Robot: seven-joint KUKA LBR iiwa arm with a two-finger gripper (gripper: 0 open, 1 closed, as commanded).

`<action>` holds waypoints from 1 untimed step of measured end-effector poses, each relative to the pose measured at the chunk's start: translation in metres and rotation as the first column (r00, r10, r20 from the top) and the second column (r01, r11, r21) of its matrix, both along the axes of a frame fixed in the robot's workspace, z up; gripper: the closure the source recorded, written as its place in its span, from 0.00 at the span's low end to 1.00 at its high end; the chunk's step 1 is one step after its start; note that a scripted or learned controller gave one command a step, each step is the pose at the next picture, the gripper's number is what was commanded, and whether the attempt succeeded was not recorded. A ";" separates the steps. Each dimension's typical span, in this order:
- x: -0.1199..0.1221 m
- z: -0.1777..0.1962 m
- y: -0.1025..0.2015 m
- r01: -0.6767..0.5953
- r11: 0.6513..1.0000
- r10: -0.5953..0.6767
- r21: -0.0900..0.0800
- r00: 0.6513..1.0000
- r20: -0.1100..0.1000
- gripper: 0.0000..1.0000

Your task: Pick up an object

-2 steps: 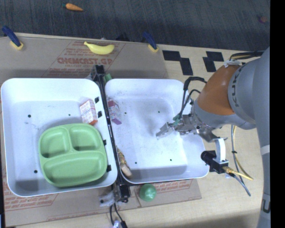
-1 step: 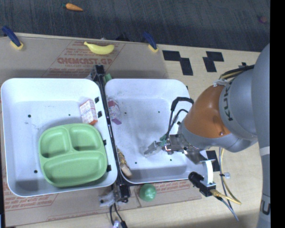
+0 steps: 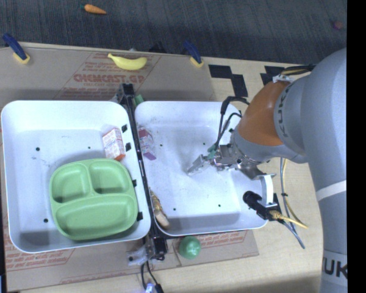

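- Grey arm (image 3: 305,121) reaches in from the right over the right bin (image 3: 171,215)
- Green divided plate (image 3: 94,197) lies in the left bin (image 3: 24,118), long axis running left to right
- Gripper (image 3: 194,165) is low over the right bin's floor; jaw state cannot be told

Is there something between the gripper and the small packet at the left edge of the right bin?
Nothing visible stands between them. The gripper is over the right bin's bare floor, and the packet lies to its left by the bin's wall.
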State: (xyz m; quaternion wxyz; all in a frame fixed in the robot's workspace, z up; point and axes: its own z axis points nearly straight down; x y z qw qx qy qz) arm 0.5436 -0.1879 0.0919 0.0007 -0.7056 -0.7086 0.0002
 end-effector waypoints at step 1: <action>0.000 0.010 0.000 -0.004 1.000 0.004 0.000 1.000 -0.001 1.00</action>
